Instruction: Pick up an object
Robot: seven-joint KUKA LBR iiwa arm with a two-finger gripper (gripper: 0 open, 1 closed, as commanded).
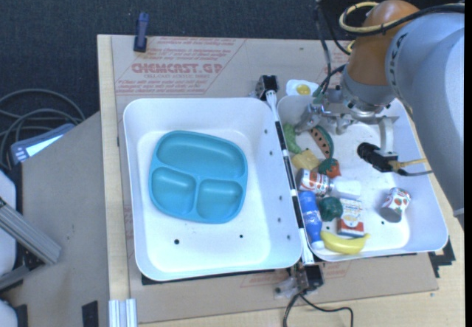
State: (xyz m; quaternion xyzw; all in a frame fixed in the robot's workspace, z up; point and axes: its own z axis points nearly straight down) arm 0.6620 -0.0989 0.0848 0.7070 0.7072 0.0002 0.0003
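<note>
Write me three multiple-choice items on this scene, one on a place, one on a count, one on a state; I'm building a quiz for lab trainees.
1. Where does the banana lie?
A. near front edge of right bin
B. on the tray
C. on the floor

2. How many compartments has the blue tray?
A. two
B. three
C. five

3. How does the tray sit?
A. propped against a bin wall
B. upside down
C. flat in the left bin, open side up

Answers: 1 A, the banana is at that bin's front edge, beside the blue bottle. 2 B, one wide section and two smaller ones show. 3 C, its compartments face up inside the left bin.
</note>
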